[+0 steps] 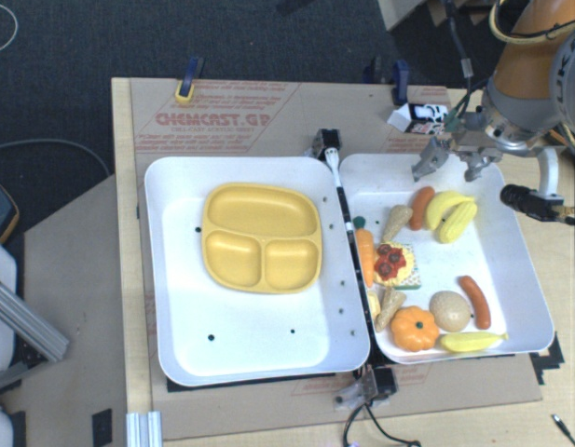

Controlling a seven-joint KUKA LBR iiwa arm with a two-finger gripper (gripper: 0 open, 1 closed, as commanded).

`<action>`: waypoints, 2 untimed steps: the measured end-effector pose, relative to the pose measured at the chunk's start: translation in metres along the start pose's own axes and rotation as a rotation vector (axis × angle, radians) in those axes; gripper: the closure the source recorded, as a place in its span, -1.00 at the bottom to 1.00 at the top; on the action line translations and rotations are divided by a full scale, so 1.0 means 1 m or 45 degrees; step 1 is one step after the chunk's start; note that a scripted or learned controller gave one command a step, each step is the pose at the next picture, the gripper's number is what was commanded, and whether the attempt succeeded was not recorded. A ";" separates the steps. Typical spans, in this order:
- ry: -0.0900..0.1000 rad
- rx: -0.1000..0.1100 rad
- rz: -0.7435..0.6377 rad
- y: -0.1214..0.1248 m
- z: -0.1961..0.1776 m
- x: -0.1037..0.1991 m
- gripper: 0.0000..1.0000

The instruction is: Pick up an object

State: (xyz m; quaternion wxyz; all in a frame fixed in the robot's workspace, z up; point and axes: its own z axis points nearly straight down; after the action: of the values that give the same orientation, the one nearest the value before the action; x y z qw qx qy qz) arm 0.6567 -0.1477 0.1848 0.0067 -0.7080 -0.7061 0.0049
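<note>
My gripper (452,166) hangs open over the far edge of the right bin (529,268), nothing between its fingers. Just below it lie a small orange sausage (422,207) and a yellow corn cob (454,217). Further down the bin are a beige piece (396,222), a carrot (363,252), a pizza slice with red toppings (393,264), a red sausage (475,301), a beige potato (449,310), an orange pumpkin (414,328) and a yellow banana (472,341).
The left bin (175,324) holds a yellow divided plate (262,237). Clamps sit on the cardboard's far edge (185,88). A black part on a bracket sticks out at the right of the wrist.
</note>
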 end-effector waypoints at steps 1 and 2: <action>-0.003 -0.020 -0.003 0.003 -0.010 0.000 -1.00; -0.002 -0.014 -0.006 0.010 0.036 -0.001 -1.00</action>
State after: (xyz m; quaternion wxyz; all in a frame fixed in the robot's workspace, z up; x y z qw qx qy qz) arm 0.6666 -0.1486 0.1488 0.0022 -0.7065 -0.7077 0.0017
